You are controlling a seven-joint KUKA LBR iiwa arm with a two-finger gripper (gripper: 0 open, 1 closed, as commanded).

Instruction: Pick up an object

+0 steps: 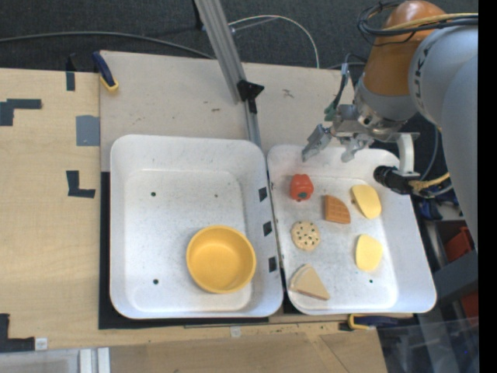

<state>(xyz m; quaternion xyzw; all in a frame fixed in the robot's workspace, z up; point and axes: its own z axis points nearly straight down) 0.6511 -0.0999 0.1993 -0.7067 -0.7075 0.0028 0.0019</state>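
Six small food-like pieces are lying flat in the right bin [411, 286]. A red piece [301, 187] is sitting nearest the bin's far left corner. An orange-brown wedge [336, 210] is resting mid-bin, just beside a yellow oval [366, 201] toward the right edge. A speckled round cookie [306, 235] is lying by the left wall, a second yellow piece [369, 252] toward the right, and a tan triangular wedge [309, 284], perhaps cheese, is sitting at the near left corner.

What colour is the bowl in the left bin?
Yellow: the round yellow bowl sits in the left white bin, clearest in the camera view.
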